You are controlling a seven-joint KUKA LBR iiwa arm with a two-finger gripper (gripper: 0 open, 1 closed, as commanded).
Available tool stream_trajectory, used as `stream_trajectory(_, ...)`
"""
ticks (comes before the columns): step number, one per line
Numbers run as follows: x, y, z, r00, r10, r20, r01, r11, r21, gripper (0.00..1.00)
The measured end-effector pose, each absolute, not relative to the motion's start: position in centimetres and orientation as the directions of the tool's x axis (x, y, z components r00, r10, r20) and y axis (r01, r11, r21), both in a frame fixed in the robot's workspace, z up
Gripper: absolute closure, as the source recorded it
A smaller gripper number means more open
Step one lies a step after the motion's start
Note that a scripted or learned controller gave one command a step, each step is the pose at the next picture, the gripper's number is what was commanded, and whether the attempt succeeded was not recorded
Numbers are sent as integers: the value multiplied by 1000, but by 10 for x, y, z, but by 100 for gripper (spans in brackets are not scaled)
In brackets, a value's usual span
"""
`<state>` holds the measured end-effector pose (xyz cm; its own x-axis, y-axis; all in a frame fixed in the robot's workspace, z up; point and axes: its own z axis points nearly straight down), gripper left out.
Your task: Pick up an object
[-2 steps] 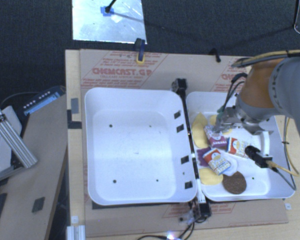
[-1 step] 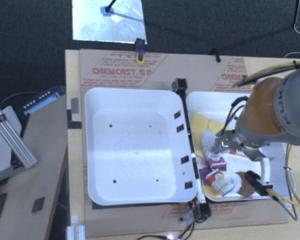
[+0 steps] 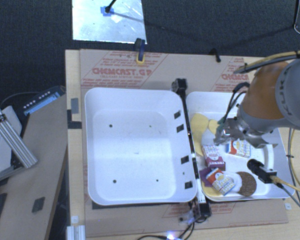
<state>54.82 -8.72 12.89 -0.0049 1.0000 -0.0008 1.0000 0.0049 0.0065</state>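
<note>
**Arm hanging over the cluttered right bin**

The things to be picked are lying crowded together in the right bin (image 3: 202, 100), mostly toward its near and left side. A small pink-topped carton (image 3: 213, 156) is sitting just below the hand (image 3: 221, 135), with a red and white packet (image 3: 238, 147) just beside it to the right. Nearer the camera, a purple piece (image 3: 208, 174), a yellow and white packet (image 3: 224, 183) and a brown round disc (image 3: 247, 183) are resting close together, some touching. A pale yellow object (image 3: 200, 123) is lying toward the bin's left wall, partly under the hand. The print on the packets is too small to read.

The hand is hovering low over this cluster, near the carton and the yellow object; whether its fingers are parted or closed cannot be told from here, and nothing is visibly caught between them. Judging by that placing, the arm (image 3: 267, 96) is probably lining up a grasp on something in the pile.

The left bin (image 3: 135, 144) is standing alongside, likely as the receiving side. Both bins are sitting on a sheet across the surface (image 3: 122, 66), printed in red with what is reading as "CHEMCAST GP".
</note>
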Motion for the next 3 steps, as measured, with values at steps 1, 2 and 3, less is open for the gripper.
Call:
stream_trajectory(1, 547, -94, 368, -6, 1000, -3, 1000, 6, 21, 100)
stream_trajectory(2, 550, -30, 450, -12, 1000, 1, 1000, 12, 13, 100)
stream_trajectory(3, 539, 21, 471, -10, 1000, 2, 1000, 10, 5, 100)
